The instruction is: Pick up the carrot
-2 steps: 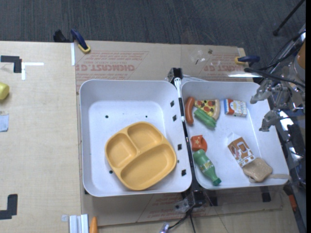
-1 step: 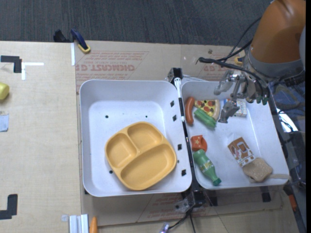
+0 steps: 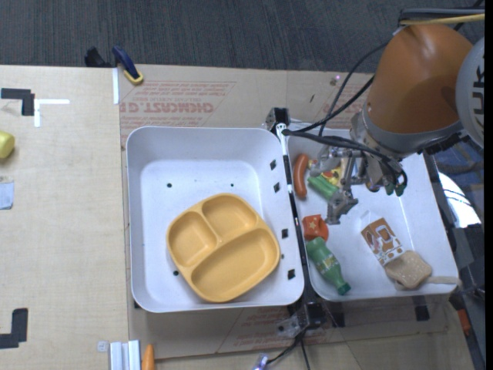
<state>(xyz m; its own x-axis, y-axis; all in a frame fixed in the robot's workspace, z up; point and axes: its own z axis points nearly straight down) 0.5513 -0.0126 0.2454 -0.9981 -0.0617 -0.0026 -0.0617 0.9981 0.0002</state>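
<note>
The carrot point(image 3: 299, 175) is a short orange-red stick. It lies along the left wall of the right bin point(image 3: 436, 206), near that bin's back. My gripper point(image 3: 342, 200) hangs below the arm's orange band, over the middle of the right bin. It is to the right of the carrot and slightly nearer the front, apart from it. A green and yellow toy point(image 3: 321, 183) lies between the carrot and the gripper, partly under the gripper's body. Cables and the wrist hide the gripper's tips.
Also in the right bin are a red toy point(image 3: 314, 227), a green bottle point(image 3: 328, 266), a brown-and-white packet point(image 3: 380, 240) and a bread slice point(image 3: 408, 269). The left bin point(image 3: 146, 206) holds a yellow divided plate point(image 3: 223, 247). Cardboard lies under both bins.
</note>
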